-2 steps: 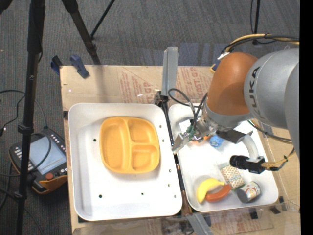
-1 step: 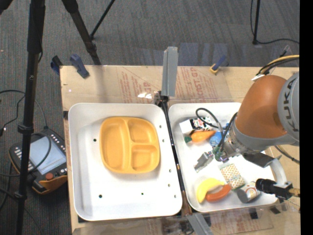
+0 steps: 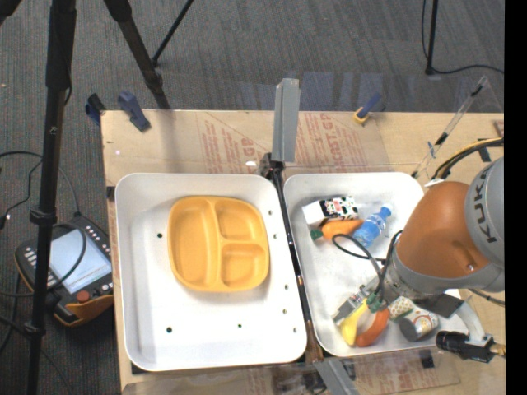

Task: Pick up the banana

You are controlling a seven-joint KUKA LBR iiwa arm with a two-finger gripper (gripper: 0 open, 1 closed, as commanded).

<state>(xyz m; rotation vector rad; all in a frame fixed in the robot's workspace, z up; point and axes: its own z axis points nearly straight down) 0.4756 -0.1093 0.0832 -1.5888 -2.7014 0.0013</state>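
The banana point(image 3: 351, 330) is a short yellow piece lying near the front edge of the right bin point(image 3: 412, 189), touching an orange-red item point(image 3: 375, 326) on its right. My gripper point(image 3: 363, 302) hangs just above the banana, under the orange band of the arm point(image 3: 440, 237), which reaches in from the right. The wrist hides much of the gripper, and I see nothing clearly held in it.
The right bin also holds a white box with black and red print point(image 3: 332, 209), an orange carrot-like item point(image 3: 338, 229), a blue bottle point(image 3: 372, 225) and a small can point(image 3: 417, 326). A yellow divided plate point(image 3: 218, 243) lies in the left bin point(image 3: 140, 319).
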